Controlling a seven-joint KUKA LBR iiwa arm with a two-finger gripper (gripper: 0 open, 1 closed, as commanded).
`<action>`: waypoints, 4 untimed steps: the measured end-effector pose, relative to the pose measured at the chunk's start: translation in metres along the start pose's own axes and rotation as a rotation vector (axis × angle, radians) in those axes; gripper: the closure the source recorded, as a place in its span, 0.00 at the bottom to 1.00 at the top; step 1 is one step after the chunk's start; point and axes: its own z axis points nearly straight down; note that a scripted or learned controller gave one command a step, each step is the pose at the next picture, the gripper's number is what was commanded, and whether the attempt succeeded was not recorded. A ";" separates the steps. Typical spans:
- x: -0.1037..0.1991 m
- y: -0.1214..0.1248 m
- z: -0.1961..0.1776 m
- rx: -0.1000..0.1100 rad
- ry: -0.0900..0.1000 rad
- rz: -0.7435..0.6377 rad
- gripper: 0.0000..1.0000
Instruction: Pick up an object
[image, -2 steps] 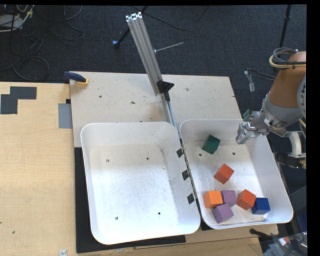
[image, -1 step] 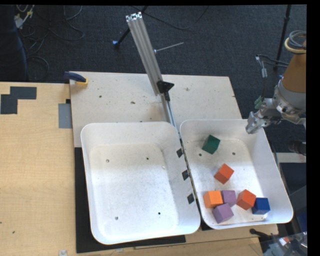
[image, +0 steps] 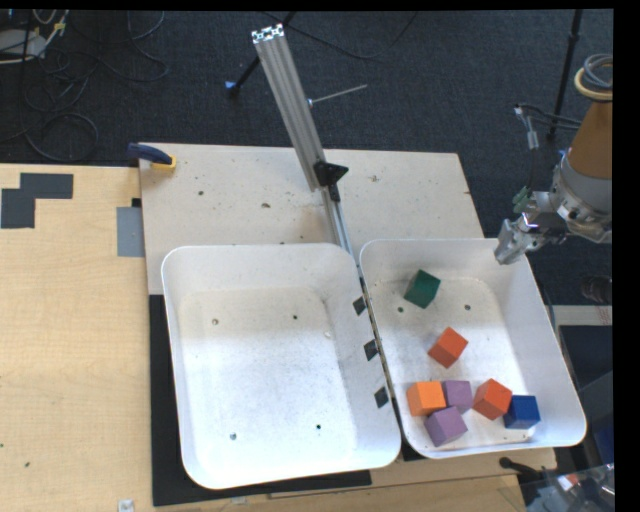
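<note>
Hovering gripper: above the far right corner of the right bin, nothing between its fingers; how wide the jaws stand cannot be told.
Green cube: alone in the bin's far part, nearest the gripper.
Orange-red cube: mid-bin, apart from the others.
Near-edge cluster: orange cube, two purple cubes touching, another orange-red cube, blue cube against the wall.
Left bin: beside the right one.
Metal post: slanting behind both bins.
</note>
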 end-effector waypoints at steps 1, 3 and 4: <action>0.048 -0.011 0.010 0.005 0.003 0.003 1.00; 0.163 -0.023 -0.007 0.005 0.004 0.003 1.00; 0.221 -0.039 -0.006 0.007 0.003 0.003 1.00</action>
